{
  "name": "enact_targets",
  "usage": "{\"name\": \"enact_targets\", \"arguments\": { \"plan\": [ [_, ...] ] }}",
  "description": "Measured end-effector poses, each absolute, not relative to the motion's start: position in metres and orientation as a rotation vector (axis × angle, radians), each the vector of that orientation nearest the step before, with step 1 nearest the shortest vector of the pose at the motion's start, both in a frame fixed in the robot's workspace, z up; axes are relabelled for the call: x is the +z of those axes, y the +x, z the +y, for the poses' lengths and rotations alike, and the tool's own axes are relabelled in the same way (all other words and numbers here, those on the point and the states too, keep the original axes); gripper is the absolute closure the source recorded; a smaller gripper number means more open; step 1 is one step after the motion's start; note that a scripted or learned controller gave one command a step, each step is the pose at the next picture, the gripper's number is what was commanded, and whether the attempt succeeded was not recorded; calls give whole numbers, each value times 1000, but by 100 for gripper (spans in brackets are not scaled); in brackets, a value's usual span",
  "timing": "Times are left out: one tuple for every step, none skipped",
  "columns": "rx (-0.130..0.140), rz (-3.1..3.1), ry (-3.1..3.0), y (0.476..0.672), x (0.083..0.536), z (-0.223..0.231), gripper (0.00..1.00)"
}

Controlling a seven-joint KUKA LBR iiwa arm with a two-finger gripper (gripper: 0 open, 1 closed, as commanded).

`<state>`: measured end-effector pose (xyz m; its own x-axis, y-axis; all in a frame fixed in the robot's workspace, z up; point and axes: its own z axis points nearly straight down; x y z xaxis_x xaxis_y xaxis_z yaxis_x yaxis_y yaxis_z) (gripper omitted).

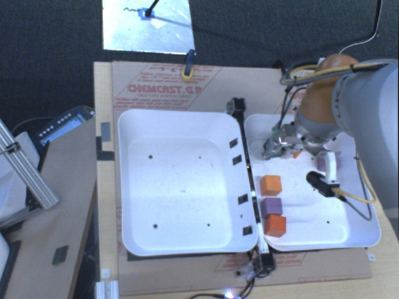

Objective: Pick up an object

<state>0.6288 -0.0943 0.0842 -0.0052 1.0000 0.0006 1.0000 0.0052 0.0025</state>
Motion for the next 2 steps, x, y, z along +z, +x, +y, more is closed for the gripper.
{"name": "enact_targets", "arguments": {
  "plan": [
    [-34, 2240, 2235, 666, 91, -86, 100],
    [15, 2230, 2205, 661, 192, -18, 100]
  ]
}}
